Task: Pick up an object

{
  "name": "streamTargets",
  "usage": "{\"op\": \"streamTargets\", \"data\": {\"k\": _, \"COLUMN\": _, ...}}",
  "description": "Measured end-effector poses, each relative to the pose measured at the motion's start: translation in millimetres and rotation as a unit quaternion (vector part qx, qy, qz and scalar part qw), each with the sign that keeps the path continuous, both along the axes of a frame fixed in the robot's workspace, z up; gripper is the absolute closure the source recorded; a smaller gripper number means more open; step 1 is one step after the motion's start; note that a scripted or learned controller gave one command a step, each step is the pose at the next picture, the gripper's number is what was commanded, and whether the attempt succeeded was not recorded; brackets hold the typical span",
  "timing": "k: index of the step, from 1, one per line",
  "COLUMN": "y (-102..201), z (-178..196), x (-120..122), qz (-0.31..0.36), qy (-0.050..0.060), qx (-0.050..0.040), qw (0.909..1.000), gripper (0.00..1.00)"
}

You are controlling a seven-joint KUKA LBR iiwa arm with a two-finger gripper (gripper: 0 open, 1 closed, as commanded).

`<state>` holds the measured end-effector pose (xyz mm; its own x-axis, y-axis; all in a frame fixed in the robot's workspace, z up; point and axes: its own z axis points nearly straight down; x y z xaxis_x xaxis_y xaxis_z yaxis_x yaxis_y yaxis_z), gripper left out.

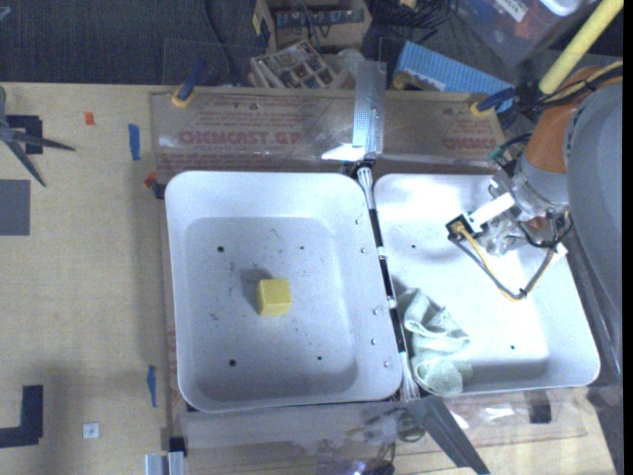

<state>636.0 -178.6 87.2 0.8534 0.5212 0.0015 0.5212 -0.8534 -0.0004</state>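
**Grey arm over the right bin, nothing in its grasp**

Grey and bulky at the right, the arm [603, 196] sat closest to the lens, its orange band [554, 137] just above the wrist. Below it the gripper [506, 234] hung over the far right part of the right bin [554, 364]. Whether it was wide or narrow could not be told, and nothing could be seen held in it.

The closest loose thing was a pale crumpled cloth [435, 336], bunched in the near left corner of that bin against the wall shared with the left bin [198, 216], well apart from the gripper. Further out, a yellow cube [275, 296] lay alone near the middle of the left bin, clear of every wall.

The step in hand looked like the approach, with no pick yet made. Taking the cloth would call for a move toward the near left corner and a descent kept off the shared wall. Being soft, it would likely bunch under a pinch. The cube would need a longer reach across the divider, but it offered firm, flat sides and open floor all round
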Motion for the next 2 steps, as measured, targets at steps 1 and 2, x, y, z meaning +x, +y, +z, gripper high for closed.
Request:
{"op": "streamTargets", "data": {"k": 1, "y": -6.1, "z": 19.1, "x": -57.5, "qz": -0.173, "qy": 0.004, "qx": 0.0011, "qw": 0.9849, "gripper": 1.00}}
{"op": "streamTargets", "data": {"k": 2, "y": 48.0, "z": 24.0, "x": -125.2, "qz": -0.102, "qy": 0.003, "qx": 0.0007, "qw": 0.9948, "gripper": 1.00}}
